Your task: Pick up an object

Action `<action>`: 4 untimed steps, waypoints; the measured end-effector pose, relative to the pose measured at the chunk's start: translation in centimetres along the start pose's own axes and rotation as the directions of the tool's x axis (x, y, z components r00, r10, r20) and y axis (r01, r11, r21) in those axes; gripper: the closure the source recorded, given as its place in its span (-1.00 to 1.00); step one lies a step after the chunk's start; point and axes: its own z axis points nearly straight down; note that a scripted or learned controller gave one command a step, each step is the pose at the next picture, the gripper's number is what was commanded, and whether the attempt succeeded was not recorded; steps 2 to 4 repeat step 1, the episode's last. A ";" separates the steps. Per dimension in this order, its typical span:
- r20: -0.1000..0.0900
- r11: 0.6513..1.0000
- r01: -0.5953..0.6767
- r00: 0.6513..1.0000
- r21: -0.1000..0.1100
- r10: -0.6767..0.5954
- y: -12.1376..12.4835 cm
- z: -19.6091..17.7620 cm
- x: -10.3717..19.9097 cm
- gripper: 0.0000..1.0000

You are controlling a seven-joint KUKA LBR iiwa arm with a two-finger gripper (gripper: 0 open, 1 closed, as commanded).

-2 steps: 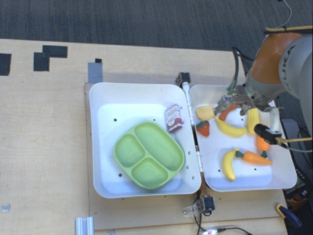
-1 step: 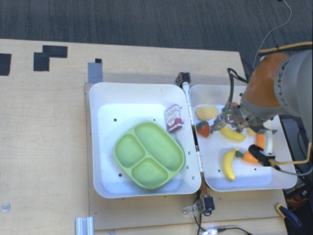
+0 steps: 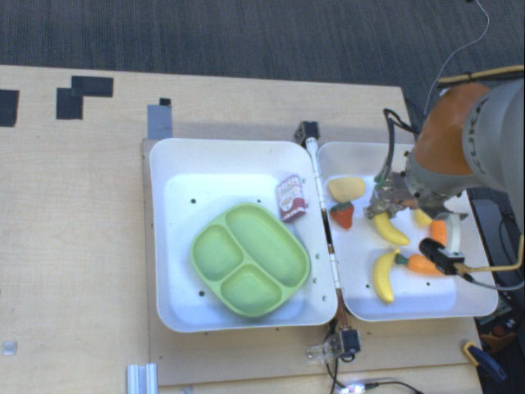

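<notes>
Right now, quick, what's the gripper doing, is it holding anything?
Gripper: low in the right bin, just above a banana; open or shut cannot be told, and nothing seen held.

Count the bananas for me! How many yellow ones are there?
2 yellow toy bananas, both in the right white bin: one just below the gripper, the other nearer the front edge. The arm may hide more.

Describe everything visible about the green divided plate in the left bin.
The green divided plate is pale lime, plastic-looking, a rounded rectangle with three compartments: one long section along its upper right, two smaller ones at left and bottom. It lies flat, right side up and turned at a diagonal, on the floor of the left bin, toward the near right. All three compartments hold nothing. A small red-and-white packet sits just beyond its top corner.
</notes>
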 end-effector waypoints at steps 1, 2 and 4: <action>-0.003 1.000 0.001 1.000 0.009 -0.001 -5.6 -8.7 4.1 1.00; -0.003 1.000 0.001 1.000 0.009 -0.001 -5.6 -8.7 4.1 1.00; -0.003 1.000 0.001 1.000 0.009 -0.001 -5.6 -8.7 4.1 1.00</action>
